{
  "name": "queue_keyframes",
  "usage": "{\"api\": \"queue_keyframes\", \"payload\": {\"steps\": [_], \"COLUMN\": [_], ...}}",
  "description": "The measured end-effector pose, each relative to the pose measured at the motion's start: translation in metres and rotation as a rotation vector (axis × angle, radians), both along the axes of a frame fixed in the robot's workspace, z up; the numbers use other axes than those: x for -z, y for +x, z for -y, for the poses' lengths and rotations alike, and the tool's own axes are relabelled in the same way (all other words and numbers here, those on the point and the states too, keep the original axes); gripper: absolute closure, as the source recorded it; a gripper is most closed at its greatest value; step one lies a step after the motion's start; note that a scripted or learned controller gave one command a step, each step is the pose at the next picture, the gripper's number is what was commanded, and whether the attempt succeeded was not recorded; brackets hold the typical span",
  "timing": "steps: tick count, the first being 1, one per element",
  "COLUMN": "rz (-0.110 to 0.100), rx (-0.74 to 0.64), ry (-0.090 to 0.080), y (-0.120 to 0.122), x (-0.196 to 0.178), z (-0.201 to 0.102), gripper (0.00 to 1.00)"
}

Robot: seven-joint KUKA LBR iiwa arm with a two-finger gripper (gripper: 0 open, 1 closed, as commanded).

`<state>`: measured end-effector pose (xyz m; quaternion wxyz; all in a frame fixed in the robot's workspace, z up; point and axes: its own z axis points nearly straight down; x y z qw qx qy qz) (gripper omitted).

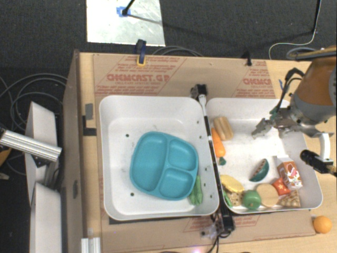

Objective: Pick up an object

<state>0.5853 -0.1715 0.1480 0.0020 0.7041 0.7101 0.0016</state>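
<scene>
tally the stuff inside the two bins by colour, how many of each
Blue: 1, the divided plate
Green: 3, pod, apple, melon slice
Orange: 1, carrot
Yellow: 1, banana
Tan: 2, bread roll, round biscuit
Red and white: 1, carton
Total: 9, though the right-bin pile may hide more

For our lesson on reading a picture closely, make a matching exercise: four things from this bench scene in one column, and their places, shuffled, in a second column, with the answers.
Things:
1. blue divided plate
2. orange ball
3. juice carton
4. carrot

Places:
A. on the bench, outside both bins
B. left bin
C. right bin, against its left wall
D. right bin, near its right side

Pairs: 1-B, 2-A, 3-D, 4-C
</scene>
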Motion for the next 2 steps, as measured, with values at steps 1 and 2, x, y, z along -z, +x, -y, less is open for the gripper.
{"api": "queue_keyframes", "payload": {"steps": [1,2], "rz": [-0.010,-0.006], "rx": [0.009,0.007], "ry": [0.003,0.001], "y": [-0.072,-0.061], "x": [0.009,0.066], "z": [-0.013,-0.004], "gripper": [0.00,0.00]}}
